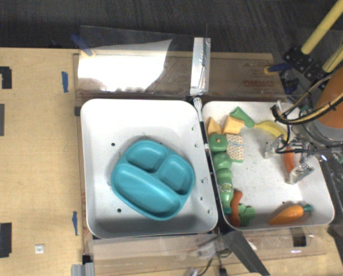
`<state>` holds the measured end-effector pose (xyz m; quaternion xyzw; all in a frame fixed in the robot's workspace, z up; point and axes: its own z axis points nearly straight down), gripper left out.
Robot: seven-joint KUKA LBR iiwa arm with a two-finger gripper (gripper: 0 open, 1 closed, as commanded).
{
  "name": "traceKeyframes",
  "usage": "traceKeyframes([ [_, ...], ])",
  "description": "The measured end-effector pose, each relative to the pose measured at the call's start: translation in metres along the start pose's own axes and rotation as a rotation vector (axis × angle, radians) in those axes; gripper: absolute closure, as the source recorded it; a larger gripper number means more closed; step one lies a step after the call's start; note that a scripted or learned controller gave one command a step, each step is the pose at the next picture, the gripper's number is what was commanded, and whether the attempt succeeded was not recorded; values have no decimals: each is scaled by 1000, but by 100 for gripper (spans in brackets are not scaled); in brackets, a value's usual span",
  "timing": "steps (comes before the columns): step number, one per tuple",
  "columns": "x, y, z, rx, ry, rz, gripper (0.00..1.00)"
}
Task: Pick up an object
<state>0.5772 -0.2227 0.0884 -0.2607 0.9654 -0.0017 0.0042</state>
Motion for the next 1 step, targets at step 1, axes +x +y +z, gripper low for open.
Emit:
traceKeyframes([
  [1, 0, 0, 0, 0, 0, 0, 0],
])
